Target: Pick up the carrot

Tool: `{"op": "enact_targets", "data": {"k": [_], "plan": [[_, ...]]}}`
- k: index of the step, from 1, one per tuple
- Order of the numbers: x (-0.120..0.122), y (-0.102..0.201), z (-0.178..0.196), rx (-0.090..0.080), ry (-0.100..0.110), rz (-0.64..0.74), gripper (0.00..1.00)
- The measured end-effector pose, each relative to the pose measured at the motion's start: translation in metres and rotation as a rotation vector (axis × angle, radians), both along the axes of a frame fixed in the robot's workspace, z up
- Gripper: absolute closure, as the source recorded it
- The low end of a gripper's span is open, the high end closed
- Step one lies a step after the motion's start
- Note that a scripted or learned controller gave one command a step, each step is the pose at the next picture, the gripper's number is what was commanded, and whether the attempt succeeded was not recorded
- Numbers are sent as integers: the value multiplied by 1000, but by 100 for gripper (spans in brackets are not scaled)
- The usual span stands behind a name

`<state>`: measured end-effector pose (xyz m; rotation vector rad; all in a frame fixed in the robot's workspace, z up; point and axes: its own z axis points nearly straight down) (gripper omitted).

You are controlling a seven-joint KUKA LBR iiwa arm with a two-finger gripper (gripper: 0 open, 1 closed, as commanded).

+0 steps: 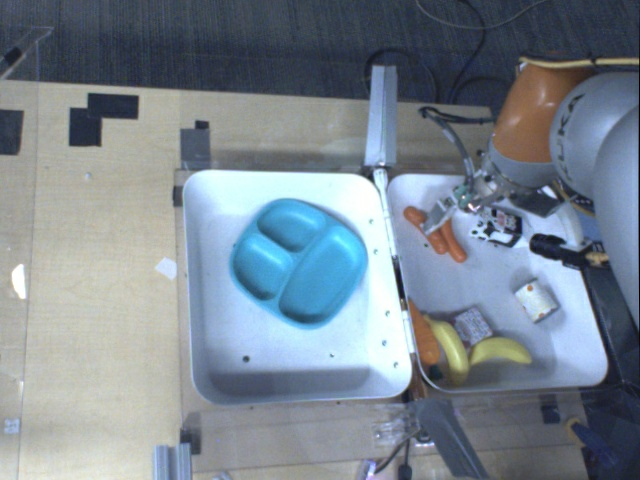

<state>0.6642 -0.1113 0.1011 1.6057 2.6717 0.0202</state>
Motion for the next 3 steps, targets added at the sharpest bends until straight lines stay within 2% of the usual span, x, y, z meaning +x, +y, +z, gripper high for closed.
{"op": "enact_targets", "data": {"k": [1,2,3], "plan": [[-15,-3,-1,-4,-13,31,0],[6,-33,-11,14,40,55,0],[9,-35,-3,3,25,59,100]]}}
